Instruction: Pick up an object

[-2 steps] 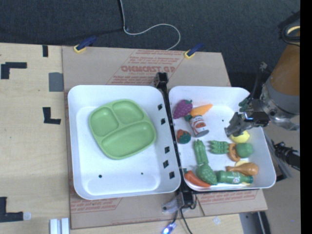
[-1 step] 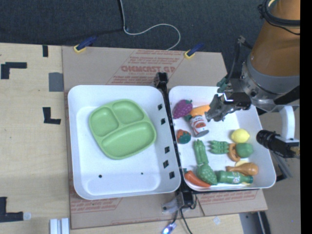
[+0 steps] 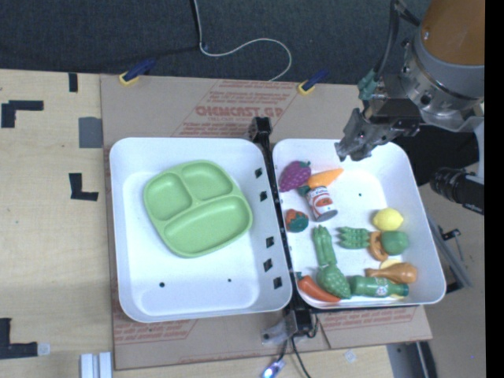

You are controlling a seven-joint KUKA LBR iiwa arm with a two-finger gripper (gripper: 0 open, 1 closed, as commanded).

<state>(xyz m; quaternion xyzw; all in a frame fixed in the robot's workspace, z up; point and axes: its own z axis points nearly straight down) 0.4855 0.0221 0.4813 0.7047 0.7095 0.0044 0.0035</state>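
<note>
Hovering above the far edge of the right bin, the claw hangs from the grey arm that comes in from the right, with its orange band high at the top corner. Whether the dark claw is open or closed cannot be told from this slant; nothing shows between its tips.

Just near and left of the claw lies a small carrot, its long axis running left to right and tilted slightly, thin tip toward the right. Touching it on the left is a purple bunch of grapes. Just nearer, a small can with a red-and-white label lies on its side, long axis running far to near. Left of that sits a small round red-and-green piece.

Toward the near half of the bin, a green corn-like piece points far to near, and beside it a green leafy piece points left to right. A yellow lemon sits near the right wall, with a green round fruit just nearer. Along the near wall lie a brown pear-shaped piece, a green bottle lengthwise left to right, and an orange-red pepper.

The left bin holds a green divided plate.
</note>
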